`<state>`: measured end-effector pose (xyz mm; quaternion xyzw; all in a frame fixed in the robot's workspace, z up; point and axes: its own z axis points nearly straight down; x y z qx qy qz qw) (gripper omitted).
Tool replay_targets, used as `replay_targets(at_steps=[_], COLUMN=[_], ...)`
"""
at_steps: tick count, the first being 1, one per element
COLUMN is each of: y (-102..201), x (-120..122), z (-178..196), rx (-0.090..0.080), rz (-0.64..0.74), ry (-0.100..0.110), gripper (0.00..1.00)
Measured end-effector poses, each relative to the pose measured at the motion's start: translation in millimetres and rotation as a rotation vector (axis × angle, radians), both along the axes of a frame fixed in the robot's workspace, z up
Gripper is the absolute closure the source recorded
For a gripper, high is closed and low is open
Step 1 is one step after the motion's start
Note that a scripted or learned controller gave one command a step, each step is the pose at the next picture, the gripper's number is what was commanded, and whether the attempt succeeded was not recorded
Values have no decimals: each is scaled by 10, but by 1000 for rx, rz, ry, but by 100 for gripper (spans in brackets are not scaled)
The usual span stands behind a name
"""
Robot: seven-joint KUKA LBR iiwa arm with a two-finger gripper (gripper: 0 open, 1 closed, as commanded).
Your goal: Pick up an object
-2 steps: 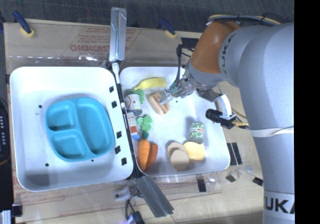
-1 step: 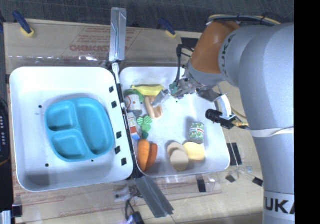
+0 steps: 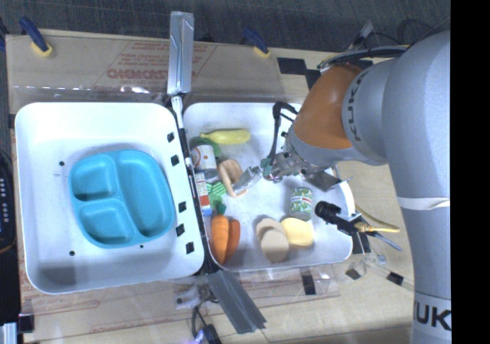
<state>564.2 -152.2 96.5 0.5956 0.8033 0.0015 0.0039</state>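
Note:
My gripper reaches into the middle of the right bin from the right. Its tip is right beside a tan, bun-like piece; I cannot tell whether they touch. A yellow banana lies toward the back of the bin. A small can lies against the left wall. An orange carrot sits at the front left, with a beige round piece and a yellow piece beside it. A green-and-white can lies under the wrist.
The left bin holds a blue sectioned plate. A divider wall runs between the two bins. The arm's grey body covers the right bin's right side.

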Motion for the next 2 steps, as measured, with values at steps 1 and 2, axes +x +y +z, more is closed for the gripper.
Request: replay_targets(at_steps=[1,2], y=[137,265], x=[98,741], z=[-1,-14], rx=[-1,1], rz=[29,54], ry=[-1,3], gripper=[0,0])
